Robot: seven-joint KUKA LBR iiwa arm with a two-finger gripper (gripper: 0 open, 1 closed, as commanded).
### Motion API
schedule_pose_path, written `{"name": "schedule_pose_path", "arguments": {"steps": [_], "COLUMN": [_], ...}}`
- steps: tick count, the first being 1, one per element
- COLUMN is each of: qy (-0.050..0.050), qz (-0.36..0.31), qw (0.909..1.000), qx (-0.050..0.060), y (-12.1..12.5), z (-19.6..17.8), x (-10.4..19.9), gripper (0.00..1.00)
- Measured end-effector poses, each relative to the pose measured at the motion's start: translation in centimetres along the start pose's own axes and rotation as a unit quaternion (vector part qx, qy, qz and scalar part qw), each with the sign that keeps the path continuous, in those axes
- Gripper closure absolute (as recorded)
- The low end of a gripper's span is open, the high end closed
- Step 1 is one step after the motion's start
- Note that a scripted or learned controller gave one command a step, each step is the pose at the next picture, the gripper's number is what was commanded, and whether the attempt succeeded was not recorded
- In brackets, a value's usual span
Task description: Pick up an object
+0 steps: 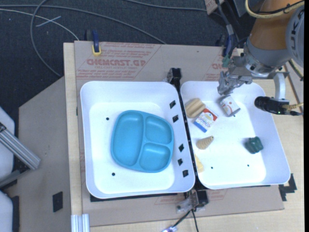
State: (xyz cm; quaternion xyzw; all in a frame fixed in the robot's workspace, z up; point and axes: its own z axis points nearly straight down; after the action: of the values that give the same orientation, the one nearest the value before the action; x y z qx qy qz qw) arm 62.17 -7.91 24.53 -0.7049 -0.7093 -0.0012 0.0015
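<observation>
The pincer (226, 89) is being positioned over the right bin (270, 173), directly above a small white canister (230, 105). Whether its fingers are spread cannot be told. The canister is lying near the bin's upper edge.

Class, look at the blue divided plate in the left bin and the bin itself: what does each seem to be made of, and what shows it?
Blue divided plate: probably moulded plastic with a smooth, slightly glossy finish; its colour is uniform and its compartment ridges are soft and rounded. Left bin: likely thin formed plastic, white and matte-looking, with rounded corners and a shallow raised rim; the exact material cannot be confirmed.
</observation>
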Motion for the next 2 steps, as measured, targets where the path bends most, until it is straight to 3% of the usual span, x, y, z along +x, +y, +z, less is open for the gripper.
{"name": "schedule_pose_path", "arguments": {"steps": [2], "qy": [0.000], "qz": [0.000], "qw": [1.0000], "qx": [-0.001], "y": [1.4], "z": [-0.5], "x": [10.8], "gripper": [1.00]}}
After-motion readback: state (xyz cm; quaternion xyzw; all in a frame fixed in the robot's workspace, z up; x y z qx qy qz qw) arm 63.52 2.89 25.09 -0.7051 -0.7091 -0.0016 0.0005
